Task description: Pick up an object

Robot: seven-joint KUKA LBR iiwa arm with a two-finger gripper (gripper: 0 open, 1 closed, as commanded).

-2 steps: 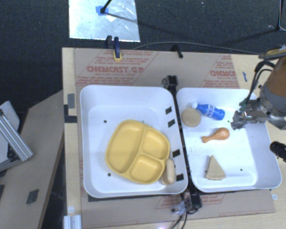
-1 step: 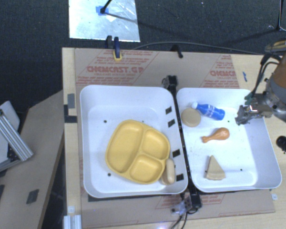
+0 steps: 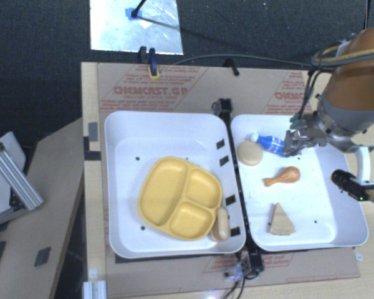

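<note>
Here we go, the arm [image 3: 355,80] is reaching in from three o'clock, grey with that orange band, and its tool [image 3: 294,143] is low over the far side of the right bin [image 3: 346,229], up around twelve o'clock of that bin. Whether it is spread or pinched together, I cannot tell from where I stand; the wrist hides it. Right at its tip lies a blue and white object [image 3: 267,143], touching or very nearly so, and that looks to me like the target. I see nothing lifted, so I would judge the pick not yet done.

Just at nine o'clock of the blue thing sits a round beige piece [image 3: 250,153]. Towards the bin's middle lies a toy drumstick [image 3: 283,177], and at six o'clock a tan wedge [image 3: 280,220], both well clear of the tool.

Over in the left bin [image 3: 128,136] there is a yellow divided tray [image 3: 179,197], with a small beige roll [image 3: 221,223] tucked against its five o'clock corner. Both bins rest on the worktop [image 3: 174,89].

What is left, by my reckoning: close on something, then raise it clear.
</note>
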